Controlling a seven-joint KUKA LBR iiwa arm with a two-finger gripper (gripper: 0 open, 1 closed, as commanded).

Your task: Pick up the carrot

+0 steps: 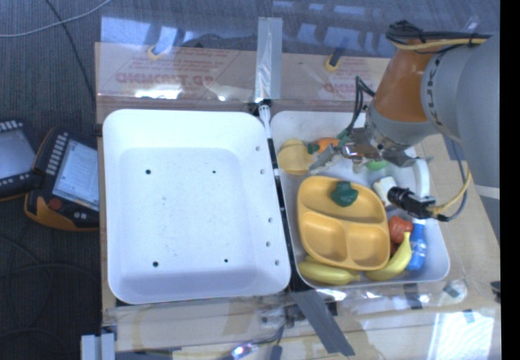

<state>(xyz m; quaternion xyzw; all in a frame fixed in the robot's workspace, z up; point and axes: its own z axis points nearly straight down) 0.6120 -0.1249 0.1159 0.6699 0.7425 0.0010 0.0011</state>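
Camera view: the tool (351, 147) is low in the far part of the right bin (437, 267), with the carrot (324, 143) just to its left.

The carrot shows as a small orange piece at the far end of the right bin, between a pale yellow round fruit (293, 157) on its left and the tool on its right, close to or touching the tool's tip. Most of it is hidden, so its long axis cannot be judged with any trust; it seems to run left to right. Whether the tool is spread or pressed together cannot be told, since the wrist covers it. Nearer in the bin lie a yellow divided tray (341, 228) and a banana (390, 265). The left bin (195, 204) is well apart.
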